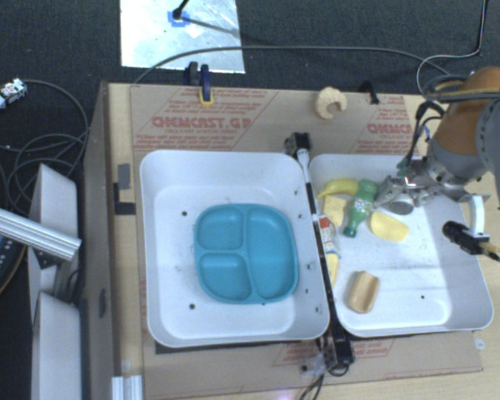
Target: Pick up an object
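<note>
The right bin (471, 307) holds a tan block (362, 291) nearest, then a yellow piece (389, 226), a green bottle (359, 209) and a banana (338, 188). The left bin (171, 173) holds a blue divided plate (246, 252). The gripper (397, 193) hangs beside the bottle; whether it's open, I can't tell.

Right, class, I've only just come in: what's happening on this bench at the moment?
A grey robot arm reaches in from the right, its gripper low over the right-hand bin. That bin holds a green bottle, a banana, a yellow piece and a tan block. The gripper sits beside the bottle and the yellow piece, and nothing is seen between its fingers. The left-hand bin holds a blue divided plate.
</note>
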Controlling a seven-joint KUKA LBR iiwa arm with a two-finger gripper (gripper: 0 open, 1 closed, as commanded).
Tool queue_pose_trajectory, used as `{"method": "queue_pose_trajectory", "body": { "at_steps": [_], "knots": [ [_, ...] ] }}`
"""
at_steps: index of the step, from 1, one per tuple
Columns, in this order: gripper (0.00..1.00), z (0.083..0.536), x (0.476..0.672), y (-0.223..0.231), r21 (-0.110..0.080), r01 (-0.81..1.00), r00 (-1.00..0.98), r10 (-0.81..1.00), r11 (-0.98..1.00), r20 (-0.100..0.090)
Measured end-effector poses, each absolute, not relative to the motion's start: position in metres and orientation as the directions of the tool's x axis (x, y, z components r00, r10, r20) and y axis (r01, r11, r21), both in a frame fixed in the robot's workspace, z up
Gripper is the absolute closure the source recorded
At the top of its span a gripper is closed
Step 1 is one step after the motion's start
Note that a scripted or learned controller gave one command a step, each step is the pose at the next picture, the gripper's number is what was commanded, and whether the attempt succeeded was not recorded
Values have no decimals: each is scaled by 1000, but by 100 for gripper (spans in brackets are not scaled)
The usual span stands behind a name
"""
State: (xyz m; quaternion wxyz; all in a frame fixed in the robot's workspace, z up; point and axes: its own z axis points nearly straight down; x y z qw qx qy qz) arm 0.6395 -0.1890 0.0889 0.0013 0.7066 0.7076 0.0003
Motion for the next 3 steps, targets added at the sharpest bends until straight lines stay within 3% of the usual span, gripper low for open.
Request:
{"method": "queue_pose_trajectory", "body": {
  "at_steps": [1,2,3],
  "knots": [
    [0,85,621,-156,2,1000,-5,1000,5,0],
    [0,82,656,-154,-54,998,14,1000,-15,-5],
    [100,94,665,-147,-19,1000,-4,1000,4,-3]
  ]
}}
